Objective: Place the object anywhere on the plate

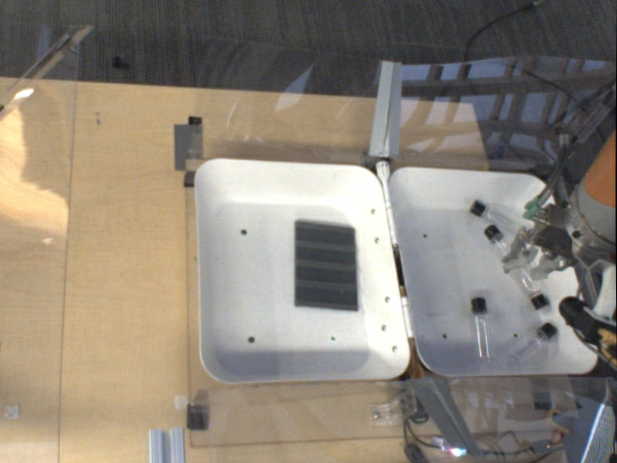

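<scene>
worktop [96, 258]: light tan wood | bins [231, 287]: white | plate [326, 264]: dark grey, ridged bands | small tubes [479, 328]: clear, black caps | floor [241, 17]: dark grey

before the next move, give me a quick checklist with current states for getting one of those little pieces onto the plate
1. Plate located: ok. The dark ribbed plate lies flat in the left bin.
2. Objects located: ok. Several small black-capped pieces lie scattered in the right bin.
3. End effector over the objects: ok. The end effector sits above the right bin's right side.
4. Piece held: cannot tell. Nothing is clearly visible between its tips.
5. Path to plate: ok. Only the bins' shared rims lie between.
</scene>
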